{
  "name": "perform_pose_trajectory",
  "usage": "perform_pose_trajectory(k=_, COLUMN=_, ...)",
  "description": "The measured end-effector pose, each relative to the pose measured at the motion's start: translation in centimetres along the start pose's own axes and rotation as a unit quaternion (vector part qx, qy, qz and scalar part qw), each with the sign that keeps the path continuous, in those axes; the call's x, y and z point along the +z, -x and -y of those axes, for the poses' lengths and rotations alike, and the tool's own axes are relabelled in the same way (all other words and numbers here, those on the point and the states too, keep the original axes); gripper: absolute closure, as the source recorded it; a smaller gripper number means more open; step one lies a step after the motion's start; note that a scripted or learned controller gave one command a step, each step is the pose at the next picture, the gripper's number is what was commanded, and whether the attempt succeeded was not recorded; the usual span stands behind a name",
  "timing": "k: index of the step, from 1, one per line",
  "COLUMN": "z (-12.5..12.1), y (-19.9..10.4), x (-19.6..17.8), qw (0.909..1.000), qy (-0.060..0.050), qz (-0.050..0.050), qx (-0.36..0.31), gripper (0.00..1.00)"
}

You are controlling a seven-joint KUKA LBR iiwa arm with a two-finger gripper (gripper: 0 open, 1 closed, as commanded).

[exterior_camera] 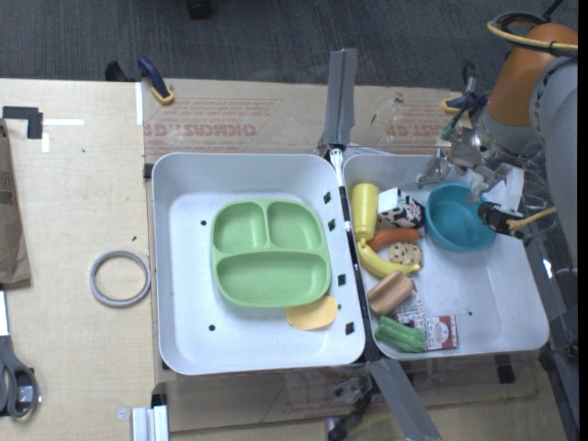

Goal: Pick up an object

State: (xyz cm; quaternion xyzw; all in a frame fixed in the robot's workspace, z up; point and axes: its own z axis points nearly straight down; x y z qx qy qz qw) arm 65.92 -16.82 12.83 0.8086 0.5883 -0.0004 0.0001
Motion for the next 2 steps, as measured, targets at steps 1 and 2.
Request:
perform_pose_trajectory(k=1, z=-0.7, y=1.6, x=3.3, qw=0.9994, qy=0.002, qz=-0.002, qx=-0.034, gripper=0.0)
perform_pose_trajectory(k=2, z=-0.7, y=0.4, x=2.2, qw=0.9992, qy=0.001, qz=-0.009, qx=-0.038, gripper=1.0)
